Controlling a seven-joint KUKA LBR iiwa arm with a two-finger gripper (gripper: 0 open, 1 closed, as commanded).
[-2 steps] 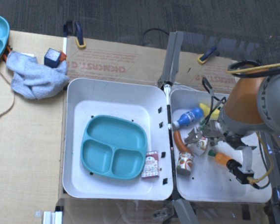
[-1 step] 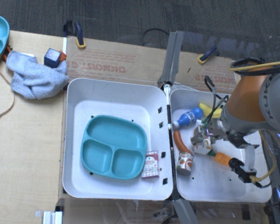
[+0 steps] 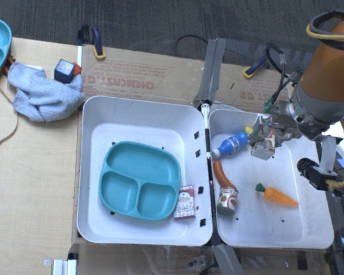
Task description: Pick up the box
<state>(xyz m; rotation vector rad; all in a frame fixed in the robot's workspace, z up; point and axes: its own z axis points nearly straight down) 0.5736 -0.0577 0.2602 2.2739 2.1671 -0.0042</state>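
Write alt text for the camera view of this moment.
The grey-and-orange arm's gripper hovers over the right white bin, near a small box, blue bottle and orange carrot. The left white bin holds a teal divided plate.

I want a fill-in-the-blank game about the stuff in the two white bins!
1. The teal plate lies in the ____ bin.
2. The small red box rests just ____ of the teal plate.
3. The vegetable in the right bin is a ____.
4. The bottle near the gripper has a ____ body.

Missing words: left; right; carrot; blue
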